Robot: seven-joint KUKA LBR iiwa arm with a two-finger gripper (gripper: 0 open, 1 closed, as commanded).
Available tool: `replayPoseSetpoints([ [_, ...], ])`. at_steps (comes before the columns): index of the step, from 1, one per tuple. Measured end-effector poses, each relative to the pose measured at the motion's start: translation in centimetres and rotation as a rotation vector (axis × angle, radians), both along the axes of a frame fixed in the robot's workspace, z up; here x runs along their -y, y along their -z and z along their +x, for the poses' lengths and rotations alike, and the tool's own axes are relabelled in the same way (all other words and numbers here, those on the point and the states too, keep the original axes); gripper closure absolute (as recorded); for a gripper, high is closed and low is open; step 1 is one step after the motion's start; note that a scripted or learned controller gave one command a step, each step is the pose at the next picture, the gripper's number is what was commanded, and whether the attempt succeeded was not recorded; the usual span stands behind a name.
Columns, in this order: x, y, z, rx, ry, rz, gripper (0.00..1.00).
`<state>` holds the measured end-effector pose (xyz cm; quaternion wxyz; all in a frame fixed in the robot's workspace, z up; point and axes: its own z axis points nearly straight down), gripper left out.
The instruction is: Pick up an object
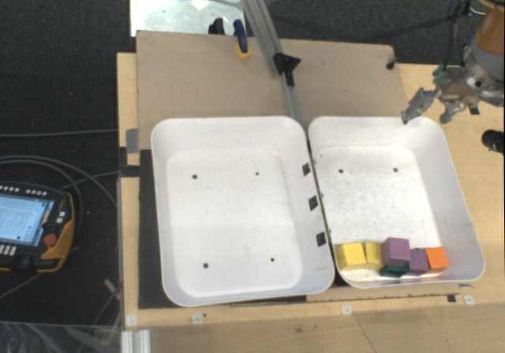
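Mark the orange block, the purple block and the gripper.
orange block [437,257], camera view, top face.
purple block [396,248], camera view, top face.
gripper [431,107], camera view, midway between its fingertips.

Blocks [392,257] in right bin's [442,162] front

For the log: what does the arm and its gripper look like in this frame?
The visible arm end at the upper right is grey metal, with an orange-tan section above it. Dark cables loop beside it. The gripper is a small grey metal assembly with two thin, light-grey fingers projecting from it. No markings or labels can be made out at this size.
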<state>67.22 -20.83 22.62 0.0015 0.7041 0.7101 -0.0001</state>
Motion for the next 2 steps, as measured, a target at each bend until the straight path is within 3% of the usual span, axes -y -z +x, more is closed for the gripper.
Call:
replayPoseSetpoints([
  [1,0.54,-13.6,1.53,0.011,-0.001,-0.002,0.0],
  [2,0.51,-14.33,1.53,0.008,-0.004,-0.004,1.0],
])
